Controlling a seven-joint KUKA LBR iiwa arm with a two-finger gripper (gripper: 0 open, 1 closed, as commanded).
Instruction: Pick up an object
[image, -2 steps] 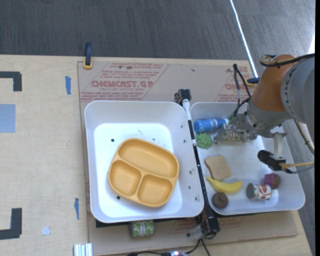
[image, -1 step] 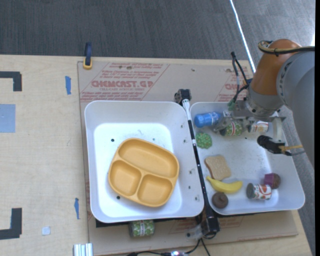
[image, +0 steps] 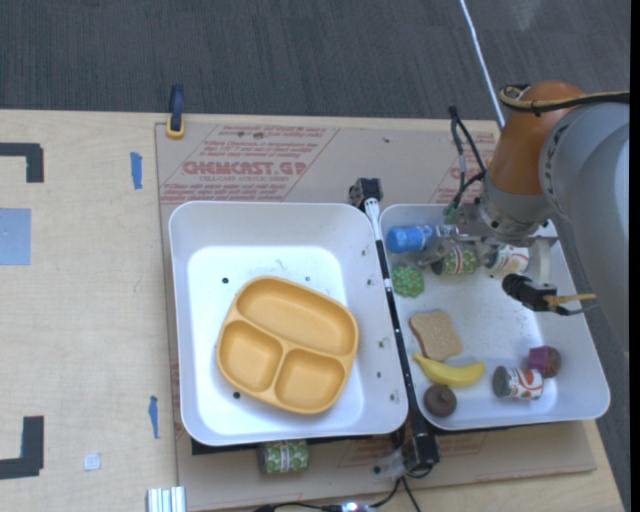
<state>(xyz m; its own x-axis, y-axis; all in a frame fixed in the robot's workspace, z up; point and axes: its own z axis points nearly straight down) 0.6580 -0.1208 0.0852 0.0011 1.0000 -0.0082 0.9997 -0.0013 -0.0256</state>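
My gripper (image: 462, 243) hangs low over the far part of the right bin (image: 585, 400), the grey arm reaching in from the right. Directly under it lies a green and red can (image: 461, 263); whether it is held I cannot tell. A blue can (image: 407, 238) lies just left of the gripper, and a green leafy toy (image: 408, 281) sits below that. Nearer the front lie a bread slice (image: 436, 333), a banana (image: 451, 372), a brown donut (image: 439, 401), a red and white can (image: 517, 382) and a purple piece (image: 544, 360).
The left bin (image: 190, 260) holds a yellow divided plate (image: 288, 345). A green can (image: 285, 457) lies on the board in front of the left bin. A ridge between the bins runs beside the blue can.
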